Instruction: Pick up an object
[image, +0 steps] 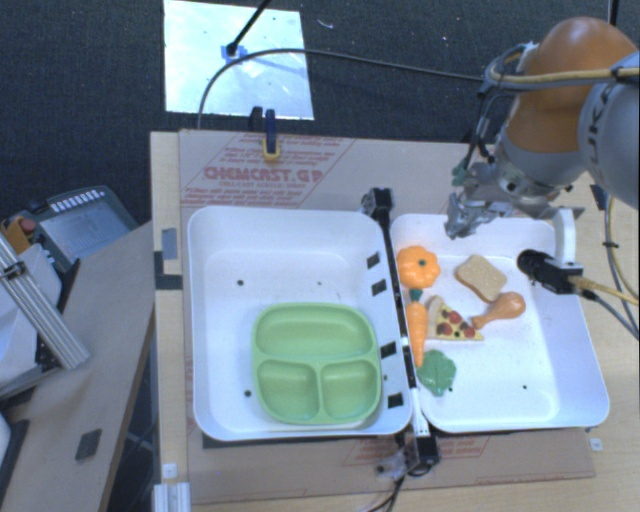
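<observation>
Pincer (462, 222) hangs above the right bin's (570, 400) far rim, its opening impossible to judge. Nearest below lie bread (481, 277) and pumpkin (418, 267); further off, drumstick (499, 310), pizza slice (452, 322), carrot (416, 330).

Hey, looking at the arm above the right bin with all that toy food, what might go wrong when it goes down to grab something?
The pumpkin, carrot, pizza slice and drumstick lie packed close, so the gripper may nudge neighbours or catch two at once. The bread slice and pizza slice lie flat, hard to get under. The carrot and broccoli hug the bin wall, leaving little room there.
</observation>
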